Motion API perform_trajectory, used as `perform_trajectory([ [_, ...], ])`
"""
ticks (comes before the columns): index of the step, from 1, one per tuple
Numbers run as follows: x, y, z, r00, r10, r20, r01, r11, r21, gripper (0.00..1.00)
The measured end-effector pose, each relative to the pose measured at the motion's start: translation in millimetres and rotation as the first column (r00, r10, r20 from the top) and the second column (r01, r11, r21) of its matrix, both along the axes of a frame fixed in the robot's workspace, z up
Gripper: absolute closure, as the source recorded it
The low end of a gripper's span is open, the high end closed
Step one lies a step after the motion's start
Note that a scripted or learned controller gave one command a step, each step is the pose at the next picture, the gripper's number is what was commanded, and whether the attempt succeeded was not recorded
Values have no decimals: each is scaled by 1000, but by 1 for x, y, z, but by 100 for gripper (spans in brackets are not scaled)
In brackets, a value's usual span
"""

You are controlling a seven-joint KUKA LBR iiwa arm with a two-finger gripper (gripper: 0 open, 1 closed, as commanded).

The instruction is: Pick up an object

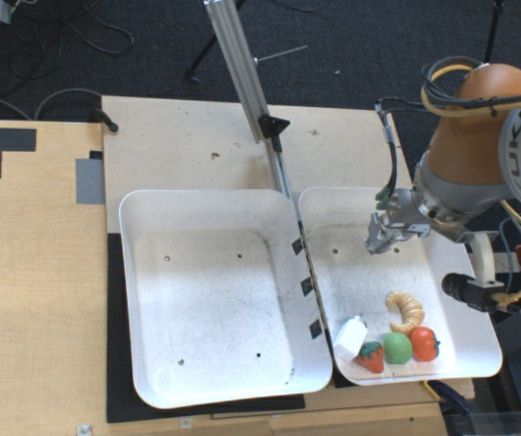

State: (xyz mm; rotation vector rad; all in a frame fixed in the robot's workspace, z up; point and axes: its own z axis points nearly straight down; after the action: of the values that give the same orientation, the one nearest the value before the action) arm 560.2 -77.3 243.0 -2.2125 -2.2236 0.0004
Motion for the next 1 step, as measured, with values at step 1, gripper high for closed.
perform_trajectory([
  [1,-1,55,2,1000,0,-1,0,1000,0,100],
])
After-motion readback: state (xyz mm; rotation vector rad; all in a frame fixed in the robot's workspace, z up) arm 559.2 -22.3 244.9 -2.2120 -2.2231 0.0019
